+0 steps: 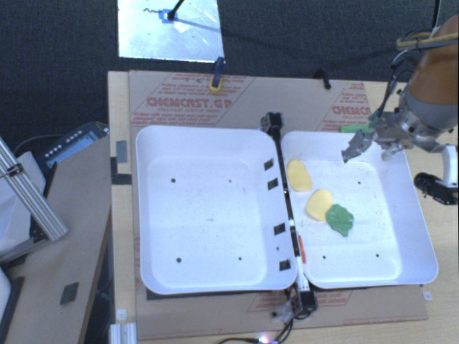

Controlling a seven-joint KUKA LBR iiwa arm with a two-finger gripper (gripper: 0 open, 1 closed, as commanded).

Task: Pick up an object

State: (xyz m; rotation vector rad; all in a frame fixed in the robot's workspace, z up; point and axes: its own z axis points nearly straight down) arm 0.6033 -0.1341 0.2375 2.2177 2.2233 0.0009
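**Arm over right bin's far edge, nothing in the gripper**

While the arm (434, 77) reaches in from the right, its gripper (369, 149) hangs above the far rim of the right bin (401, 264). Fingers look spread apart with nothing between them, though they're small and dark from where I stand, so take that as probable.

Objects, all in the right bin's left half:
- pale yellow piece (299, 175) near the divider side, toward the far end
- second yellow piece (318, 204) just below it, apart from the first
- green lump (340, 219) touching or nearly touching the second yellow piece on its right

Gripper sits well apart from all three, up and to the right of them. None is lifted; all lie flat on the bin floor.

Left bin (154, 192) sits beside the right one, joined along a dark centre strip (283, 199) with small black clips. Both bins rest on a cardboard sheet (186, 99) with red lettering. A shiny square plate (170, 18) lies beyond the cardboard on the dark backdrop.
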